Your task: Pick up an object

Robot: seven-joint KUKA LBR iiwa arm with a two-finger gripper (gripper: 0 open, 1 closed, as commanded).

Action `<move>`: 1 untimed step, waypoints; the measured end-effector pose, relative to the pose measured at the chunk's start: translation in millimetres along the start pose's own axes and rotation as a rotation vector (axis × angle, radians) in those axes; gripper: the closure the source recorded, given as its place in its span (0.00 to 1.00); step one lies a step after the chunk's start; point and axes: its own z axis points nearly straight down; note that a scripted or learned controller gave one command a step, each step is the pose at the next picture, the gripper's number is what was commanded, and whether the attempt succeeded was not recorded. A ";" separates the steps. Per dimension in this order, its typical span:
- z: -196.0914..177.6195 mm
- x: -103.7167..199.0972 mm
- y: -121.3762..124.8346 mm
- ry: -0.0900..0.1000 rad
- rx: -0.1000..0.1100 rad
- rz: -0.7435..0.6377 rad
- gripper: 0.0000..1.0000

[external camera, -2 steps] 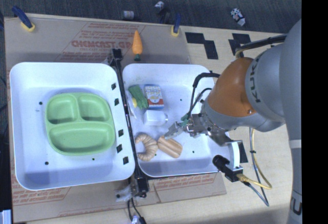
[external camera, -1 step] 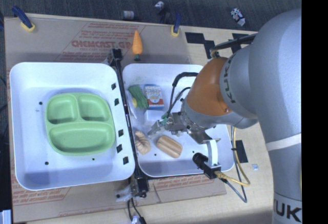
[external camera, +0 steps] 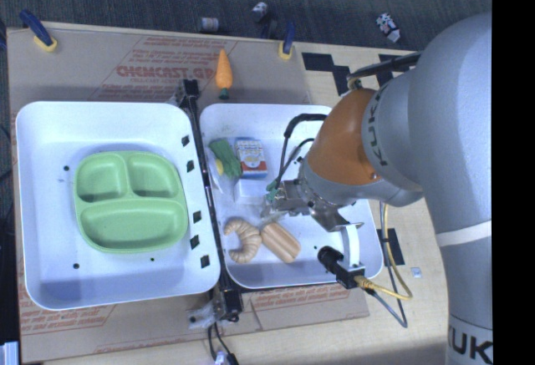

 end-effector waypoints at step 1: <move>-96.3 -19.6 -32.6 -0.001 -0.005 0.007 1.00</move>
